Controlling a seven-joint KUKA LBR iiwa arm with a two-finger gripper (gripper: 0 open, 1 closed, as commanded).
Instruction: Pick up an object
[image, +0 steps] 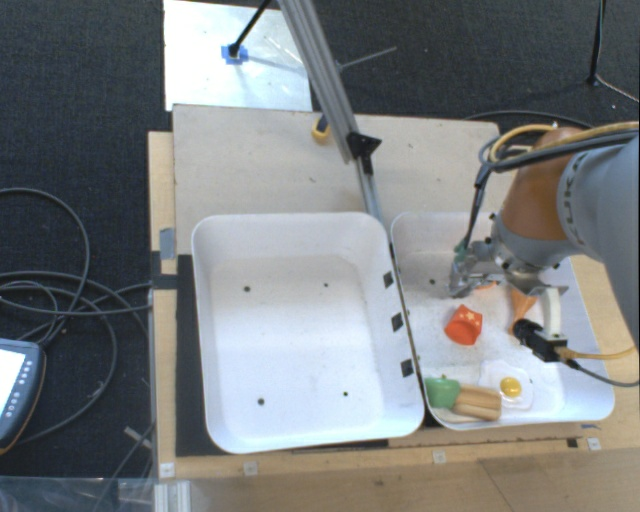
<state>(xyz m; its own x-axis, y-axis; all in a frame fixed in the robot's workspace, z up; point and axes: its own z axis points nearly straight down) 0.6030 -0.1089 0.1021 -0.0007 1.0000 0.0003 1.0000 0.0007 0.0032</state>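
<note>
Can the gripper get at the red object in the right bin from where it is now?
Probably yes. The red object lies apart from the other items, open from above, and the gripper hangs just beside it in the right bin.

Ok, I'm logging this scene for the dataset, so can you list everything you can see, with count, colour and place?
Left bin: one, white, left half of the bench.
Right bin: one, white, beside the left bin, under the arm.
Red block: one, red-orange, middle of the right bin.
Green toy: one, green, near front edge of the right bin.
Tan roll: one, tan, touching the green toy on its right.
Fried egg toy: one, white with yellow centre, front of the right bin.
Orange piece: one, orange, right bin, partly under the arm.
Metal pole: one, grey, slanting over the bench's back.
Tablet: one, dark, on the floor at left.
Arm: one, grey with orange band, from the right.
Hand: one, metallic, low in the right bin's back.
</note>
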